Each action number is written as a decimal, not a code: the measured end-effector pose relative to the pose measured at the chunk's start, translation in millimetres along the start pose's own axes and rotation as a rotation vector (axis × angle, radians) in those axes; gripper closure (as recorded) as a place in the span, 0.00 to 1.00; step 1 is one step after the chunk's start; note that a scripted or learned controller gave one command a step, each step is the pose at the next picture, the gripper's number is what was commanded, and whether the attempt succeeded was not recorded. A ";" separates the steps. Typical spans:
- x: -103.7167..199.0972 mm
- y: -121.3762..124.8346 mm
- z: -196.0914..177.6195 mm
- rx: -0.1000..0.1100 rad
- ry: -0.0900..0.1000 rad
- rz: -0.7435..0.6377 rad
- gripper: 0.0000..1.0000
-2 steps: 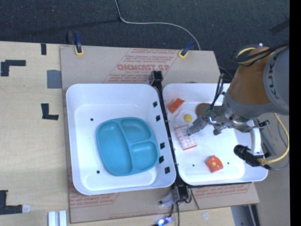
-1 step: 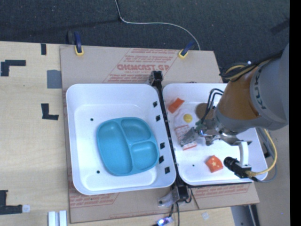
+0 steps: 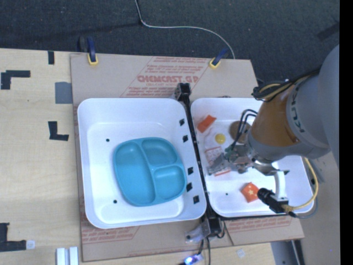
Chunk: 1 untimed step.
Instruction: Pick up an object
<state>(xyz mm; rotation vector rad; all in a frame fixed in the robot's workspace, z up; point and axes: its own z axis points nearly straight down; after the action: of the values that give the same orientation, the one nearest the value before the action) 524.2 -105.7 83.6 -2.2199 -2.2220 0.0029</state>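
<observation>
Two shallow white bins sit side by side on a sheet of brown cardboard (image 3: pixel 165 79) that lies on a pale wooden counter (image 3: pixel 33 164), seen from above.

The left bin (image 3: pixel 94 120) holds a light blue plate (image 3: pixel 149 170) with three compartments. It lies flat, a little toward 5 o'clock from the bin's middle.

The right bin (image 3: pixel 298 173) holds several small things, any of which could be picked up. A small orange piece (image 3: pixel 206 123), roughly wedge-shaped, lies at about 10 o'clock in the bin, near the wall shared with the left bin. A tiny yellow round piece (image 3: pixel 220 138) lies just toward 4 o'clock from it. A crumpled clear packet (image 3: pixel 214 160) with red and dark markings lies at 9 o'clock, close to the shared wall. An orange-red block (image 3: pixel 250 192) with a small yellow mark on it lies at about 6 o'clock, near the bin's front wall and well apart from the others.

The grey arm, with its orange band, reaches in from 3 o'clock and covers much of the right bin's middle. Its tool (image 3: pixel 231 160) is low over the bin, just beside the packet on the packet's 3 o'clock side. The tool's tip is small and dark here, so I cannot tell whether it is spread or pressed together, nor whether it touches the packet. Nothing can be seen held in it.
</observation>
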 end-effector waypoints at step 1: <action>0.1 0.6 -11.4 -0.002 0.000 -0.001 1.00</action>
<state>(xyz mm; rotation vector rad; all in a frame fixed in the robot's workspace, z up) 524.8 -105.5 95.0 -2.2199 -2.2238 0.0015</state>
